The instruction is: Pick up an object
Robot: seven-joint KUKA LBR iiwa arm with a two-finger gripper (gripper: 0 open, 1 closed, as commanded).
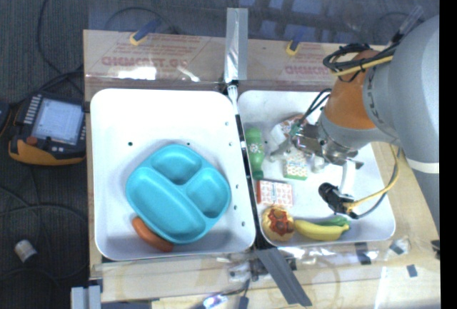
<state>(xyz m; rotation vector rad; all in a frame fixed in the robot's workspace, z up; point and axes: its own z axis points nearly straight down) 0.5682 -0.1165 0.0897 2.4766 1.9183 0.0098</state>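
Observation:
My gripper [298,142] reaches down into the right bin [378,225], over a cluster of small items near the bin's middle. Just below it lies a small white and green packet [295,169]. A green bottle [253,148] lies along the bin's left wall. A red and white checked packet [275,192] sits in front of the bottle. Along the near wall lie a yellow banana [321,228] and a red and yellow lumpy toy [278,221]. The wrist hides whatever is right under the gripper.
The left bin [114,115] holds a turquoise divided plate [178,192] with an orange object [148,232] poking out from under its near edge. A black and yellow cable [343,202] loops off the wrist above the banana. A handheld pendant [48,128] lies on the floor at left.

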